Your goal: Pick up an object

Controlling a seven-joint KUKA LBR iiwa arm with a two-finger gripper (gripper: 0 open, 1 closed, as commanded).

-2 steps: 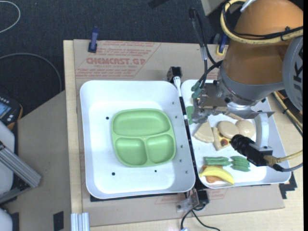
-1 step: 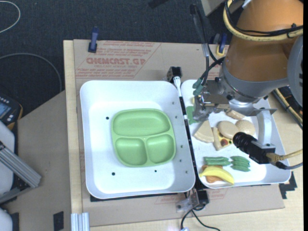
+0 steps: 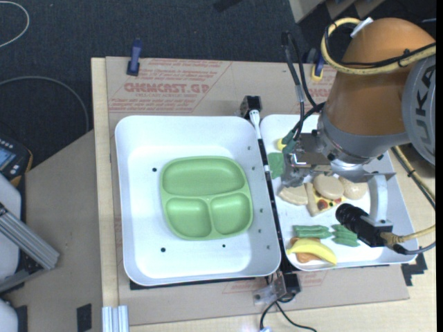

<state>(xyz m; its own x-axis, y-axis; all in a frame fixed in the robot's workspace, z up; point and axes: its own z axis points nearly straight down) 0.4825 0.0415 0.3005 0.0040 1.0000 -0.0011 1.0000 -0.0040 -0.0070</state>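
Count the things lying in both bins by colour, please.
Green: 4 (divided plate, bean pod, leafy piece, small piece)
Yellow: 2 (banana, small bit)
Tan: 4 (slices)
Total: 10 visible; the arm covers part of the right bin.

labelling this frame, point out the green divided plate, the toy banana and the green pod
green divided plate (image 3: 208,196), camera view, centre where its dividers meet
toy banana (image 3: 313,252), camera view, middle of its yellow curve
green pod (image 3: 322,232), camera view, middle of its length
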